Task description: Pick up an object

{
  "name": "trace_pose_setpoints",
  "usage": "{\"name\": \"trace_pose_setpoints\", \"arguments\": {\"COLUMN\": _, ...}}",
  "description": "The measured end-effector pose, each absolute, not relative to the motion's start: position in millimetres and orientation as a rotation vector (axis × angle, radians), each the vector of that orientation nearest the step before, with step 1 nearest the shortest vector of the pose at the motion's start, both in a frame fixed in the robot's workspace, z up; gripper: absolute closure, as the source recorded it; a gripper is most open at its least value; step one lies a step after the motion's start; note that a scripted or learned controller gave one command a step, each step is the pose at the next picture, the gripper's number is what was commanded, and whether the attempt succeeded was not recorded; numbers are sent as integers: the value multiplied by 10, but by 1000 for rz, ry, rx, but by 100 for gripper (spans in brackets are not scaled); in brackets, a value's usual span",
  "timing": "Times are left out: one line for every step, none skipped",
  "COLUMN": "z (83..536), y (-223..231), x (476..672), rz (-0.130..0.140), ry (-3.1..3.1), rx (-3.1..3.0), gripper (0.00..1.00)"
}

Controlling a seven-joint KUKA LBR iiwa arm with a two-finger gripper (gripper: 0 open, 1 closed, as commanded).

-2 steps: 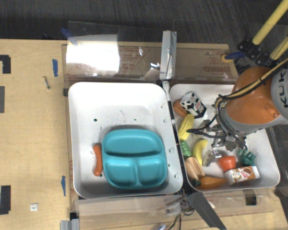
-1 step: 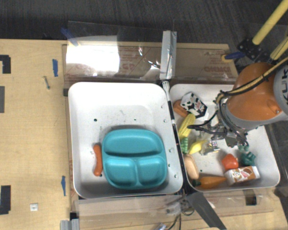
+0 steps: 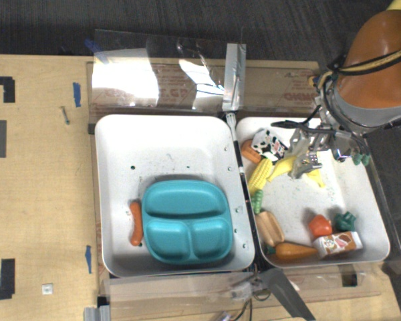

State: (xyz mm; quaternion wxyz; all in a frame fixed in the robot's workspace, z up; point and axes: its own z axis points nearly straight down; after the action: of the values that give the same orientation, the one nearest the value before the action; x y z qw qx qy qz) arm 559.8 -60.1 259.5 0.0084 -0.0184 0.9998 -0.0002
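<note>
My gripper (image 3: pixel 306 158) hangs over the upper middle of the right bin (image 3: pixel 374 199), reaching in from the right under the arm's orange band. Its two metal fingers stand slightly apart, open, with nothing between them. Just below and to its left lies a yellow banana (image 3: pixel 285 168). Beside the banana are a corn cob (image 3: pixel 259 173) and a black-and-white cow toy (image 3: pixel 269 143). Lower in the bin lie a hot dog (image 3: pixel 270 227), a carrot (image 3: pixel 295 250), a red tomato (image 3: pixel 321 225), a green piece (image 3: pixel 347 219) and a small labelled bottle (image 3: pixel 339 243).
The left bin (image 3: pixel 120 152) holds a teal divided plate (image 3: pixel 187 221) with an orange sausage (image 3: pixel 136 223) at its left side. A metal divider (image 3: pixel 233 79) stands at the back between the bins. Tan bench surface (image 3: pixel 33 199) lies to the left.
</note>
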Motion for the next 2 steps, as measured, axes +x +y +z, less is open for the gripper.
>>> {"name": "trace_pose_setpoints", "arguments": {"z": 2338, "y": -183, "x": 6316, "rz": 3, "ry": 3134, "rx": -116, "gripper": 100}}
{"name": "trace_pose_setpoints", "arguments": {"z": 2812, "y": -252, "x": 6684, "rz": 2, "ry": 3125, "rx": 173, "gripper": 100}}
